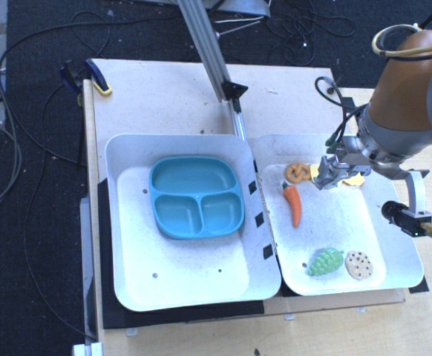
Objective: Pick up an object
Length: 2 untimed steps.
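Two shallow white bins side by side on the bench: left bin (127,273) and right bin (394,262), touching along the middle. Grey arm (405,87) with orange band reaching in from the right, bent down over the far part of the right bin. Blue divided tray (197,196), three compartments, resting in the left bin toward its far side. Gripper (327,175) low over the far part of the right bin, just right of a pretzel-shaped toy (298,172); finger spread impossible to tell at this angle. Something yellow (355,176) partly hidden behind the gripper, identity unclear. Orange carrot (294,205) lying lengthwise near the bin's left wall, just nearer than the pretzel, green top pointing far. Green bumpy cluster, perhaps grapes (324,261), at the near side of the right bin. Speckled cookie (358,265) just right of it, close but apart.
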Available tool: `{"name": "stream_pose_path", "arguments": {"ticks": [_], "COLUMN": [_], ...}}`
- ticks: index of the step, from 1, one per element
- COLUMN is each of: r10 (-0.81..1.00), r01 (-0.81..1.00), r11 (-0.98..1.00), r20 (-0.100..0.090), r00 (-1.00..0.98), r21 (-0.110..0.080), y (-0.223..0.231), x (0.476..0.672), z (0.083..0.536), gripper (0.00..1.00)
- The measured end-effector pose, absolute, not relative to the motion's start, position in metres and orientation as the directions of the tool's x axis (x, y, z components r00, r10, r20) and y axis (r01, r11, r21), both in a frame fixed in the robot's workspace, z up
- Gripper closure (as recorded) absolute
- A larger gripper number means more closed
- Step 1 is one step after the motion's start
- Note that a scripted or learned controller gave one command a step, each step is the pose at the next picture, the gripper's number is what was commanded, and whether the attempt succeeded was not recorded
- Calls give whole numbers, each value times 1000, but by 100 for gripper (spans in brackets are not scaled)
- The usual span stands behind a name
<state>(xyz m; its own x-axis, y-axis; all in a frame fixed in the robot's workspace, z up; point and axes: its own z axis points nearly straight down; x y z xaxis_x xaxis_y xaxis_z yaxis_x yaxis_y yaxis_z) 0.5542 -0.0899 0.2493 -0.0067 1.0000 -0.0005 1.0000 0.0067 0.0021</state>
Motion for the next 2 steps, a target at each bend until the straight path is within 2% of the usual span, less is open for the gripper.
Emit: {"name": "stream_pose_path", "arguments": {"ticks": [2], "r10": [1000], "r01": [1000], "r11": [5], "r20": [0], "r00": [-5], "r21": [3], "y": [20], "x": [600], "z": [232], "gripper": [100]}}
